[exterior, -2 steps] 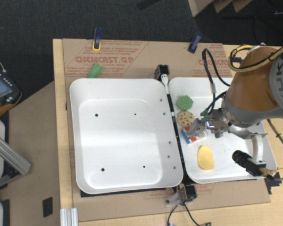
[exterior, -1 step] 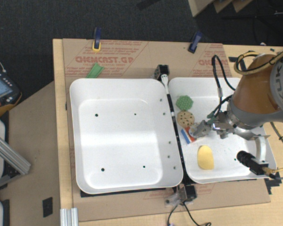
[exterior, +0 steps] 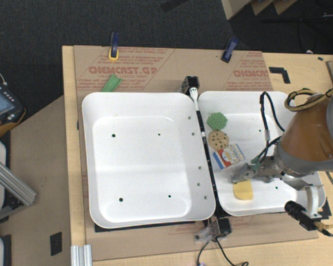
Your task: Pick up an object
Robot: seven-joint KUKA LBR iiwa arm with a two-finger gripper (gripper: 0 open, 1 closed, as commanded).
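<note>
1. Right bin (exterior: 241,100): shallow, white, on my side of the bench. All the loose goods lie here, bunched along its left wall, which puts them within my reach from the right.
2. Left bin (exterior: 139,107): same make, set wall to wall with the right one. Nothing of the task lies in it.
3. Green piece (exterior: 217,119): topmost of the column, lying flat, just beside the dividing wall.
4. Round speckled biscuit (exterior: 217,140): directly below the green piece, touching or nearly touching it; I cannot tell which.
5. Flat packet, white with red and blue print (exterior: 228,155): below the biscuit, lying askew, its lower corner pointing toward my pincer.
6. Yellow piece (exterior: 243,190): lowest of the lot, near the bin's front wall, just below my fingers and apart from the packet.
7. My pincer (exterior: 244,173): low over the bin floor, tilted toward the left, sitting between the packet and the yellow piece. Its grey fingers run together at this slant, so I cannot tell whether they stand apart or closed, nor whether anything is between them.
8. My arm (exterior: 305,140): orange band and grey wrist over the bin's right half, black cable looped above it.
9. Judgement: the packet or the yellow piece is the likely target, being nearest. Nothing is lifted yet.
</note>
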